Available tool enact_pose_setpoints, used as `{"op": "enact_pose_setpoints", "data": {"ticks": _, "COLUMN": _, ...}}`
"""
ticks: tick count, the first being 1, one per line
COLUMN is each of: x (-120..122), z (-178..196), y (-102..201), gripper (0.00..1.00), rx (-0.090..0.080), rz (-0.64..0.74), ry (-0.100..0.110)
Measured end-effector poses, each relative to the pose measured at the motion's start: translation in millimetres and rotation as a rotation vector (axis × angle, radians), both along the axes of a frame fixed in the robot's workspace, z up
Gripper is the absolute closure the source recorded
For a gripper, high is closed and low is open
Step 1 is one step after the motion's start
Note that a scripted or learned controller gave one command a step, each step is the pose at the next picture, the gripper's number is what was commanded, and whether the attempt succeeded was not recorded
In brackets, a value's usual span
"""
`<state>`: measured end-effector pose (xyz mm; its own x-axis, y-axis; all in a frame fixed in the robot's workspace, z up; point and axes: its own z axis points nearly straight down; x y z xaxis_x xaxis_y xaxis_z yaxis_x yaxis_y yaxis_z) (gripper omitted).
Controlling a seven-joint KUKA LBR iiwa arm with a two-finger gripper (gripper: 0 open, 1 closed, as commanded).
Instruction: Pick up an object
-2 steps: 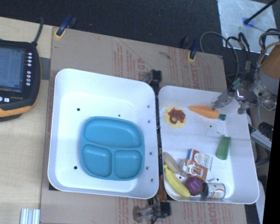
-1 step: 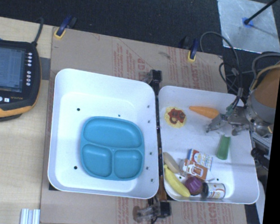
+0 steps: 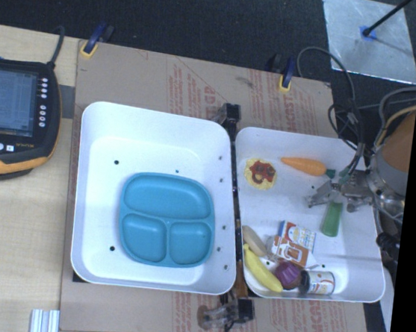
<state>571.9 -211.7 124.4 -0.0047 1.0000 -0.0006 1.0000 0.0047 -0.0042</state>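
a: looking at the two-finger metal gripper (image 3: 338, 191) first. it hangs over the right-hand shallow white bin (image 3: 353, 273), close to that bin's right wall and a little nearer its far edge than its near one.

b: and what lies nearest it?

a: a slim green plastic bottle-shaped piece (image 3: 331, 218), right under the fingertips and running from them toward the bin's near edge. its long axis lies far-to-near, nearly parallel to the right wall. its upper end sits at the gripper; i judge them touching or almost so, but cannot settle which.

b: is it gripped?

a: cannot tell. the linkage spreads out to both sides, but the fingertips themselves are too small and dark to read as released or clenched, and i see nothing plainly between them.

b: other candidates?

a: an orange toy carrot (image 3: 304, 165) lies toward the bin's far edge, just left of the gripper, long axis left-to-right. a small round yellow piece with a red topping (image 3: 260, 172) sits by the far-left corner. a yellow toy banana (image 3: 261, 269), a small printed carton (image 3: 293, 243) and a purple-and-brown lump (image 3: 289, 274) crowd the near edge.

b: so the green one?

a: likely, being directly below.
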Motion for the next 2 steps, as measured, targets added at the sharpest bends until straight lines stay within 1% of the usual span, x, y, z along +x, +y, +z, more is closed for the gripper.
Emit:
{"op": "enact_pose_setpoints", "data": {"ticks": 1, "x": -5, "z": -33, "y": 0, "gripper": 0.0, "rx": 0.0, "rz": 0.0, "ry": 0.001}}
{"op": "enact_pose_setpoints", "data": {"ticks": 2, "x": -5, "z": -22, "y": -1, "gripper": 1.0, "rx": -0.001, "rz": 0.002, "ry": 0.001}}
